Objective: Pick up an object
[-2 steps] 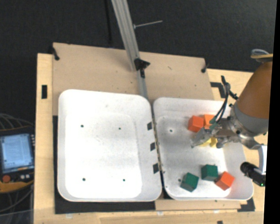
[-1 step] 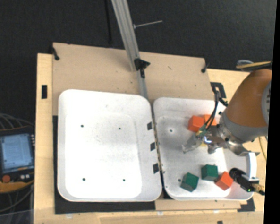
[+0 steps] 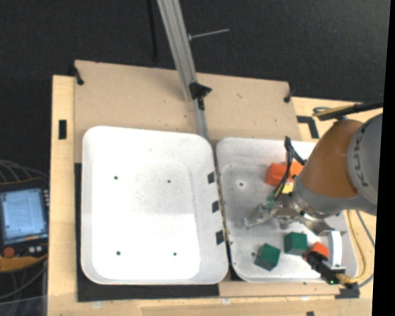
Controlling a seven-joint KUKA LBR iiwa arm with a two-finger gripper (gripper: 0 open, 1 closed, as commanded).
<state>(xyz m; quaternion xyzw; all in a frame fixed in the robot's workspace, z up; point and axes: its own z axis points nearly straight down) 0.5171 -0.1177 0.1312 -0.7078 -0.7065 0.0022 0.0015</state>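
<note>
Fingers (image 3: 259,216) hang over the right bin's (image 3: 241,157) middle, whether spread or clenched I cannot tell. Two green blocks (image 3: 267,256) sit toward its front edge: probably light, rigid, best pinched across flat sides.

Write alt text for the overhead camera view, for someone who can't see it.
A grey robot arm with an orange band reaches from the right into the right white bin, its claw low over the bin floor near two green blocks and an orange object. The left white bin sits beside it on a wooden bench.
</note>
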